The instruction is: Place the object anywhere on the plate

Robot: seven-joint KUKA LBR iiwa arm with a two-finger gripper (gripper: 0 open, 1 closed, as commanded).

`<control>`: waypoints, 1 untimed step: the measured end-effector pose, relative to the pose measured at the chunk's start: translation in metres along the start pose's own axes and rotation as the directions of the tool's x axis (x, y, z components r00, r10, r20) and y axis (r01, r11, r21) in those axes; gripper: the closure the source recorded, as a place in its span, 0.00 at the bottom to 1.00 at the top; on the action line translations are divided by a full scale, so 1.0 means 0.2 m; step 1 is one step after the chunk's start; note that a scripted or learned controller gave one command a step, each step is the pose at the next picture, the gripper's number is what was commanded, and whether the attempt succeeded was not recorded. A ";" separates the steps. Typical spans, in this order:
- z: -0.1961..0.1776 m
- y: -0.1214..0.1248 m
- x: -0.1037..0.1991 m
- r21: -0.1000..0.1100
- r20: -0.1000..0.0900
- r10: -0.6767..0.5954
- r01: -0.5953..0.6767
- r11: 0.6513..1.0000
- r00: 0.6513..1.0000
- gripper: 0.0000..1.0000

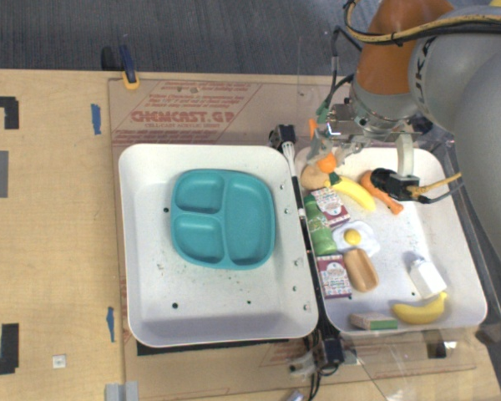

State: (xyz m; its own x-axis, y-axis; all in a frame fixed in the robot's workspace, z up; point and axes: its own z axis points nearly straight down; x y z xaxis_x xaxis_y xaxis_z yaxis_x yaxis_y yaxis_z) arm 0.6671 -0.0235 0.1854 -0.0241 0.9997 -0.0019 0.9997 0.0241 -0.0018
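A teal plate with three compartments lies in the left white bin, and nothing rests on it. My gripper hangs low over the far left corner of the right bin, under the orange-banded wrist. Directly beneath it are a small orange piece and a tan rounded toy. The wrist hides whether either one is held.
The right bin holds several toy foods: a yellow banana, a carrot, a green item, a fried egg, a hot dog, a white block and a second banana. The bins' shared wall runs between them.
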 end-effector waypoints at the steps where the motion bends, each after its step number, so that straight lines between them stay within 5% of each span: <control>1: 0.00 -0.20 0.30 0.002 -0.005 -0.050 0.050 0.999 0.999 1.00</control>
State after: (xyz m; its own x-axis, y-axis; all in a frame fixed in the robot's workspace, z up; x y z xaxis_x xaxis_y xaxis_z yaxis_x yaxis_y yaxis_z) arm 0.6254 0.0361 0.1847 -0.0745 0.9972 0.0030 0.9972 0.0746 -0.0038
